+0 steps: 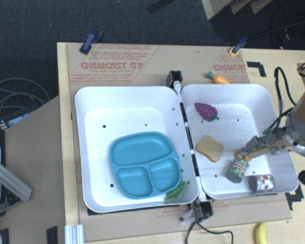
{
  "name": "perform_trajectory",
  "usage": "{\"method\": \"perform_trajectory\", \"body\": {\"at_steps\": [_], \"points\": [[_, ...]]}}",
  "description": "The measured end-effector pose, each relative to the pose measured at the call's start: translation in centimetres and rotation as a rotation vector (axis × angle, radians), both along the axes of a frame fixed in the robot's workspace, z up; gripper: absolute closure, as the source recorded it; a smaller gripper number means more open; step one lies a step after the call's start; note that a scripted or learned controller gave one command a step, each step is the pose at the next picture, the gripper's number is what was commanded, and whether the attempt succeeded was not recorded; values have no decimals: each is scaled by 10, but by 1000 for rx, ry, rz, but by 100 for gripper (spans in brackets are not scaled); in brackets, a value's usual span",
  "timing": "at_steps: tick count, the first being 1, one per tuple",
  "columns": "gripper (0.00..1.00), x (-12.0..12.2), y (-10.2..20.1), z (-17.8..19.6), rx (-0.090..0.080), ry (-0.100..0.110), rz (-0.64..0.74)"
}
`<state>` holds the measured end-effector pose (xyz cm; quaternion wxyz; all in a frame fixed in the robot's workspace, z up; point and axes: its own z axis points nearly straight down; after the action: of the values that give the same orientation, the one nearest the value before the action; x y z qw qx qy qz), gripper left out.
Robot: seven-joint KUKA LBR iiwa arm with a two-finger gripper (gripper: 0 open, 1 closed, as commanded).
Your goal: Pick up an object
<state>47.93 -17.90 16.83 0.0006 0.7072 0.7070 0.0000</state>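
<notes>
Can (237, 169) still lying in right bin (264, 98); gripper (250, 150) hovering just above it, fingers spread, nothing being lifted yet.

Bench (117, 65) (brown top): two white bins (86, 136), carrot (219, 79), banana (261, 233).

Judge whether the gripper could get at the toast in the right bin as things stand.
Probably yes. The toast lies flat on bare bin floor, apart from the grapes and the can. The gripper sits just right of it, with nothing between.
</notes>
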Motion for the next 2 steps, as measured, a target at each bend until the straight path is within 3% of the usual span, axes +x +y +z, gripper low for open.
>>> {"method": "perform_trajectory", "body": {"at_steps": [1, 2], "points": [[0, 0, 25, -84, 1, 1, 1], [100, 0, 24, -74, 0, 0, -1]]}}
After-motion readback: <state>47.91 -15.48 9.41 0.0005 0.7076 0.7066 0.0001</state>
